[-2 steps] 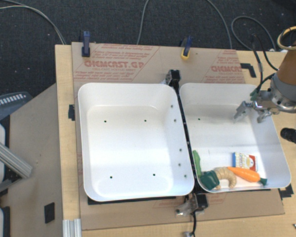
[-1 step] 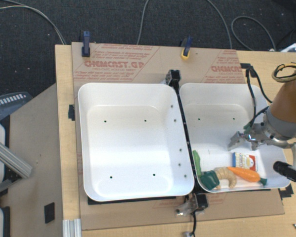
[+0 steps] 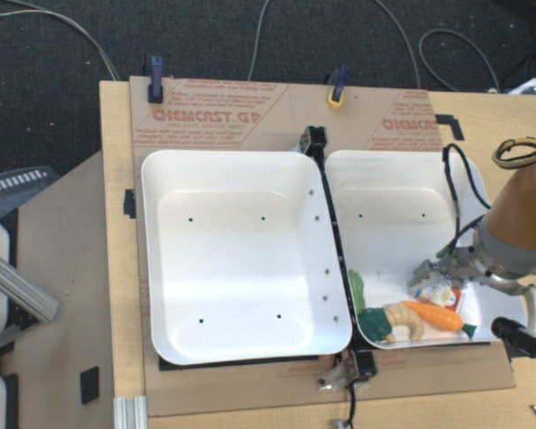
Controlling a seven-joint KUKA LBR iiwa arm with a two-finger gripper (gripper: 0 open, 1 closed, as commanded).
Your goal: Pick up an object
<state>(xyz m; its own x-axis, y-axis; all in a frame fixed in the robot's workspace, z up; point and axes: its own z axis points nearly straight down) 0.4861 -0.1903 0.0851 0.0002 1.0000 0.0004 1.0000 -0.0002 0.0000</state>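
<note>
In the right bin [image 3: 384,181], near its front corner, the gripper [image 3: 438,280] hangs low over a small clutter: an orange carrot [image 3: 433,314], a tan piece [image 3: 402,322] and green toys [image 3: 372,320]. Whether its jaws are open cannot be told. A good grasp means settling on one item, probably the carrot, clear of its touching neighbours.

Arm [image 3: 518,217] cut off at right edge

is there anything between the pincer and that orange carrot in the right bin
Nothing visible. The pincer is low in the right bin, just above the carrot, with a small red and white item beside it.
</note>
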